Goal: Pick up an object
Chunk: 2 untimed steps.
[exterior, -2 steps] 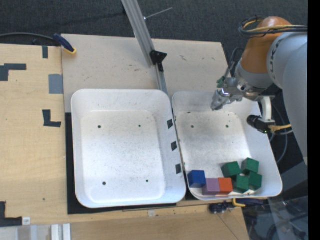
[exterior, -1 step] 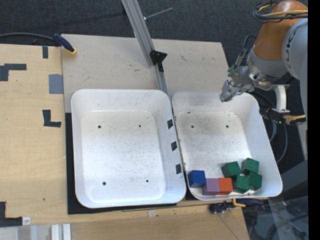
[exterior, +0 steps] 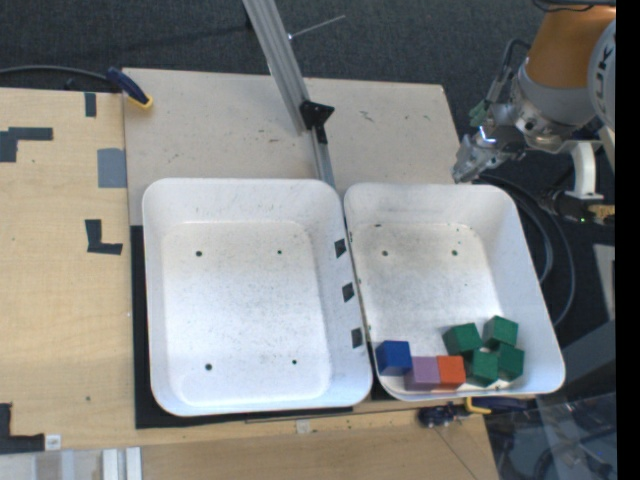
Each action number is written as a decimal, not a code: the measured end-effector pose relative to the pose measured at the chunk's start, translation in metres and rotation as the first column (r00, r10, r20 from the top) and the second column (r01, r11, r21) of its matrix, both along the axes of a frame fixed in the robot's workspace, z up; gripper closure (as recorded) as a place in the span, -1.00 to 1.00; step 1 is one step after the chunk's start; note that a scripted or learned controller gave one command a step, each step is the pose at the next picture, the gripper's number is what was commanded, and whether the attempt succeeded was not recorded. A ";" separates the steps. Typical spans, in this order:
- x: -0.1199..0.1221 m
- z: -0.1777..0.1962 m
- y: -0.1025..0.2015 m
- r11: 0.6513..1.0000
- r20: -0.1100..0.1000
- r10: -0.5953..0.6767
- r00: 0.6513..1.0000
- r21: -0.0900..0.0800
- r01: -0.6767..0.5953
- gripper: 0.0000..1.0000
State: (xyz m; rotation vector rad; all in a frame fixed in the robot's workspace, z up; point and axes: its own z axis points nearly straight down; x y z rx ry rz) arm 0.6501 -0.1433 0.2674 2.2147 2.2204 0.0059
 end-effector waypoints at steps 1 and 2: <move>-0.011 0.000 0.060 1.000 -0.008 0.004 1.000 0.003 -0.004 1.00; -0.022 -0.003 0.118 1.000 -0.009 0.005 1.000 0.003 -0.005 1.00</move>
